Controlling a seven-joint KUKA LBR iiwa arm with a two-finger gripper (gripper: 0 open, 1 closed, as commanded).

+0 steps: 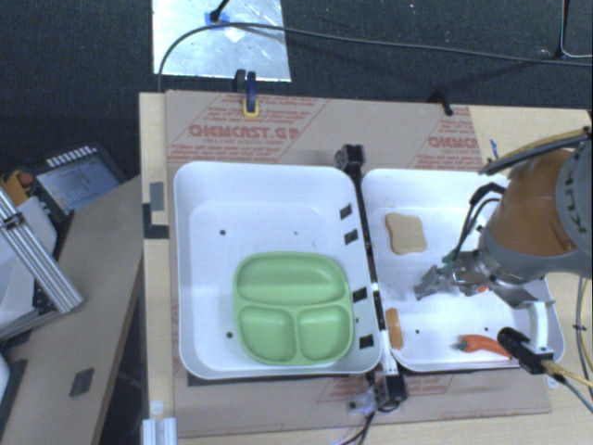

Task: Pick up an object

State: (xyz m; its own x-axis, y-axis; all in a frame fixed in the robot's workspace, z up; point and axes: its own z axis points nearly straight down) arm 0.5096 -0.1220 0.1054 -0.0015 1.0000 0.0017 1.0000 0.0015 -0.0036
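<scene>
In the right bin [445, 182] a tan slice of toast [405, 233] lies flat near the back left. A small orange sausage-shaped piece [394, 328] rests against the bin's left wall at the front. An orange carrot [476, 344] lies near the front right. My gripper [428, 284] reaches in from the right and hovers low over the bare middle of this bin. It sits just in front of the toast and behind the carrot, and nothing shows in its grasp.
The left bin [199, 248] holds a green divided plate [292, 306] in its front half. A black divider with clips [361, 239] runs between the bins. The arm's orange band [537, 202] looms over the right bin's right side. Cables cross behind the bench.
</scene>
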